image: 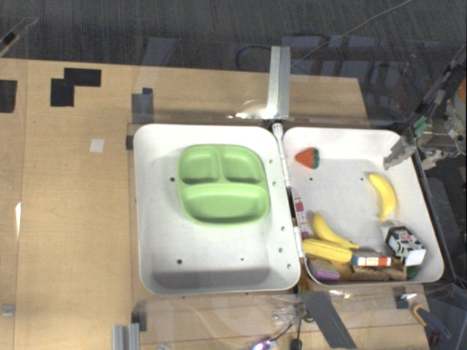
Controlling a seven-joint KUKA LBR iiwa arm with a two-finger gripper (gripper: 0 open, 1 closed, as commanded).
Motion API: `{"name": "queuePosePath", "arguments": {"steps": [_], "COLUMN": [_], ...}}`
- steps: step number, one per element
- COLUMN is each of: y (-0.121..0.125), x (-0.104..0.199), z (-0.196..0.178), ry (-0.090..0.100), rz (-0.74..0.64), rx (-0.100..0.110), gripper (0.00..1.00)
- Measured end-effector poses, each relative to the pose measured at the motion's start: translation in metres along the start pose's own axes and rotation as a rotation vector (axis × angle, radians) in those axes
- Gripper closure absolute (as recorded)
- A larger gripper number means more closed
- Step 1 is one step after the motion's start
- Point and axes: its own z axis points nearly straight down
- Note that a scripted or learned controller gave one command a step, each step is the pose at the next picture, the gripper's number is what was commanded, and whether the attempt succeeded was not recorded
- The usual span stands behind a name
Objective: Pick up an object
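The gripper point(400, 154) is seen at the far right edge of the right bin point(343, 141); whether anything is grasped cannot be told. Within that bin, a strawberry point(307, 158) lies at the far left, a banana point(384, 195) near the right wall, and a second banana point(330, 232) beside the corn cob point(327, 250) at the near left.

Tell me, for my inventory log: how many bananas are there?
2, both in the right bin: one banana near its right side, another low at left. The pile there may hide more.
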Motion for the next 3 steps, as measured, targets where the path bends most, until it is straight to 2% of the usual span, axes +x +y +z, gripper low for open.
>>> {"name": "queuePosePath", "arguments": {"steps": [1,2,3], "y": [-0.023,0.021,0.081], "x": [-0.005,0.099,0.097], "z": [0.131,0.153,0.157], "ry": [0.000,0.001,0.010], "rz": [-0.040,-0.189,-0.096], "rx": [0.001,-0.008,0.044], "gripper": [0.00,0.00,0.00]}}
